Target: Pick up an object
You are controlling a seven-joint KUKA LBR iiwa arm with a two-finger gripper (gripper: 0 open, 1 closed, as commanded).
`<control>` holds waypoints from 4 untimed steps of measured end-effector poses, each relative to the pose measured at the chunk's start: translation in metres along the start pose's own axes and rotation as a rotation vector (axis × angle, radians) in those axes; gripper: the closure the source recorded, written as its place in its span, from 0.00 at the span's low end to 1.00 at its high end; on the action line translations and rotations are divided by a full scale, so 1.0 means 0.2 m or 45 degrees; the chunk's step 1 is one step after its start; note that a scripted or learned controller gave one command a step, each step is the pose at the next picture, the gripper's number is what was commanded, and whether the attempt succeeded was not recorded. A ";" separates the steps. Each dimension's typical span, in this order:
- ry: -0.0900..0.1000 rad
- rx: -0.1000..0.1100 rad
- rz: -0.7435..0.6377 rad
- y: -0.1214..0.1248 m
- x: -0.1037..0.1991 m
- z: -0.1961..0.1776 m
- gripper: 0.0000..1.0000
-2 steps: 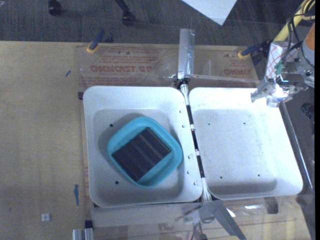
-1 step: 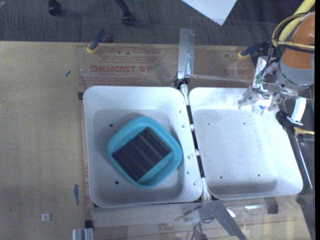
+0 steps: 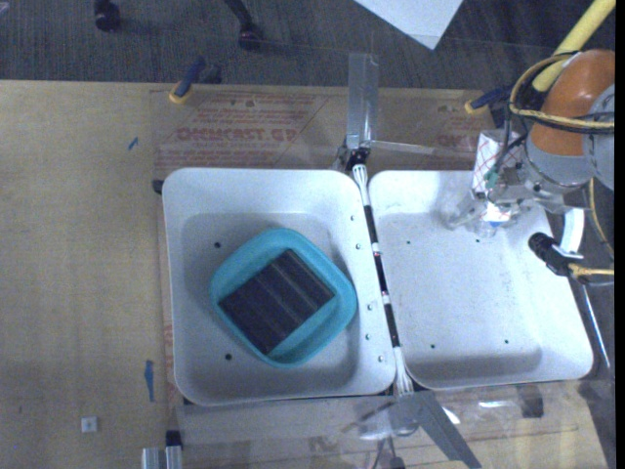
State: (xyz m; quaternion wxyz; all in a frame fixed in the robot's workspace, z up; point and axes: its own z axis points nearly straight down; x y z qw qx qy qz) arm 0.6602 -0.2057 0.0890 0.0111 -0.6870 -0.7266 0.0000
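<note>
A blue square dish (image 3: pixel 284 296) with a dark ridged inside lies tilted in the left bin (image 3: pixel 190 198), near its middle. My gripper (image 3: pixel 485 209) hangs over the far right part of the right bin (image 3: pixel 469 350), well away from the dish. Its tip looks pale and blurred against the white floor. The grey arm with its orange band (image 3: pixel 576 86) comes in from the upper right above it.
A metal post (image 3: pixel 361 106) stands behind the seam between the two bins. Yellow cables (image 3: pixel 527 86) loop beside the wrist. A black handle-like part (image 3: pixel 549 252) juts over the right bin's right rim. Wooden bench surface surrounds the bins.
</note>
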 end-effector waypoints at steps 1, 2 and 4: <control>0.009 0.020 -0.461 0.01 -0.06 0.00 0.00; 0.015 0.025 -0.462 0.01 -0.05 -0.04 1.00; -0.023 -0.022 -0.184 0.07 0.69 -0.47 1.00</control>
